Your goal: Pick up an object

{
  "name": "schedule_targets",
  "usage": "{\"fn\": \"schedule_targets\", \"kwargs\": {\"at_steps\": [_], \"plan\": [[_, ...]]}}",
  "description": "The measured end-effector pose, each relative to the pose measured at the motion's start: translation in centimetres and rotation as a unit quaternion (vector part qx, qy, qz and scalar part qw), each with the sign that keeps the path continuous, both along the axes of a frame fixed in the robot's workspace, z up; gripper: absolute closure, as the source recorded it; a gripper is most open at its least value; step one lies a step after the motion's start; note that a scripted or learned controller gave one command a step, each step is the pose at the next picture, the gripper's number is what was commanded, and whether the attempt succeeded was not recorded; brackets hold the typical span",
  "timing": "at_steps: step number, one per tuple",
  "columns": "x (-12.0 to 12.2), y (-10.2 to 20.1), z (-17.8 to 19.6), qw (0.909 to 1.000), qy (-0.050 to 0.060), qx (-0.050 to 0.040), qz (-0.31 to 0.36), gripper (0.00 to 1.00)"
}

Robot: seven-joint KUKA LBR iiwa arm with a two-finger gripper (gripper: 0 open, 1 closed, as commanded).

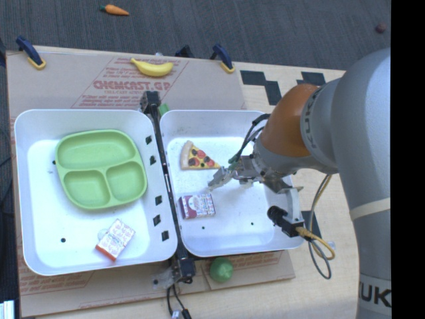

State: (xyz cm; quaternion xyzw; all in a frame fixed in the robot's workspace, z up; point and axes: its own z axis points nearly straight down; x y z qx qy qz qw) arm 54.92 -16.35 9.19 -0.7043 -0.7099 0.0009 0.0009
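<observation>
— What was hard to make out?

— The arm's bulk hid part of the right bin (199,248). The end effector (220,177) hovered between the pizza slice (196,157) and a small carton (197,206); I couldn't tell its spread.

— Any writing?

— "CHEMCAST" in red on the cardboard (199,78) covering the counter, beneath a banana (153,66). The carton's label was unreadable.

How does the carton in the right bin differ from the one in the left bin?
The right-bin carton is dark red with a white panel; the left-bin carton is white with orange edging. The first lies squarer to the bin; the second sits diagonally. The first lies nearer the claw. Both are small, flat packets.
</observation>
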Motion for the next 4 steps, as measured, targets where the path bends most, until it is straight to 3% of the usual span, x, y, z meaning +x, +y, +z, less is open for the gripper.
{"fn": "schedule_targets", "kwargs": {"at_steps": [1,2,3,4], "plan": [[6.3,-3.7,0.2,1.0,-0.001,0.0002,-0.001,0.0],[-1.8,2.9,14.6,1.0,-0.002,0.0002,-0.001,0.0],[-6.1,7.1,7.9,1.0,0.001,0.0003,-0.001,0.0],[-6.1,7.1,8.0,1.0,0.0,0.0,-0.001,0.0]]}}
